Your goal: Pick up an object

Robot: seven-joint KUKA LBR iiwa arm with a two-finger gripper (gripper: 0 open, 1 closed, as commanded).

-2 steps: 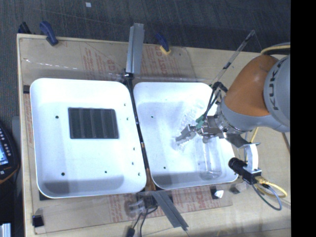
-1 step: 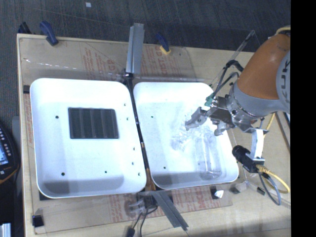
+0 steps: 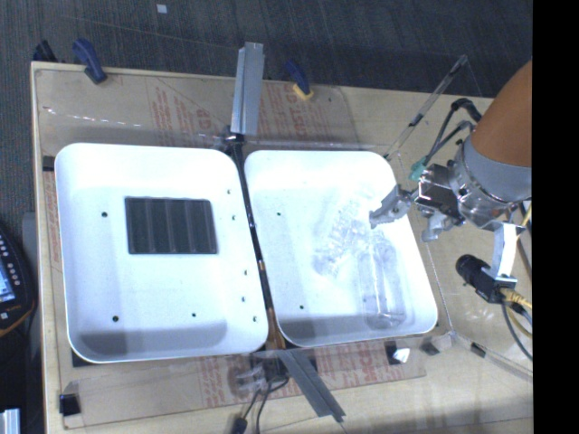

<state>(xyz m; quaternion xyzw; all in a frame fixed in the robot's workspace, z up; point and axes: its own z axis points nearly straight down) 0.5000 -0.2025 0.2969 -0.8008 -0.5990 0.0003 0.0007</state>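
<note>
1. Camera view, looking down at a slant: a bench (image 3: 136,107) carries two shallow white bins side by side. The left bin (image 3: 81,242) holds a dark, ribbed rectangular block (image 3: 171,225) lying flat, nearer that bin's far edge than its near edge.

2. The right bin (image 3: 280,242) holds clear plastic things that are hard to make out against the white. One is a crinkled clear piece (image 3: 339,233) near the bin's middle. The other looks like a clear bottle (image 3: 382,283) lying on its side toward the bin's near right corner. Its long axis runs roughly from the far edge to the near edge of the bin.

3. The grey arm (image 3: 493,174) reaches in over the right bin's right edge. The gripper (image 3: 387,210) sits above the right half of that bin, toward its far right corner, pointing toward the left.

4. The jaws are too small and blurred here; I cannot tell whether they are apart or together, and nothing is visibly held between them.

5. The relation that matters: the crinkled clear piece lies just beside the jaws, toward the bin's middle and slightly nearer the near edge. The clear bottle lies nearer the near edge, almost directly below the jaws in this view. Whether the jaws touch either thing cannot be told.

6. Judgement: the crinkled piece looks like the closest target, needing a short move toward the bin's middle.
</note>
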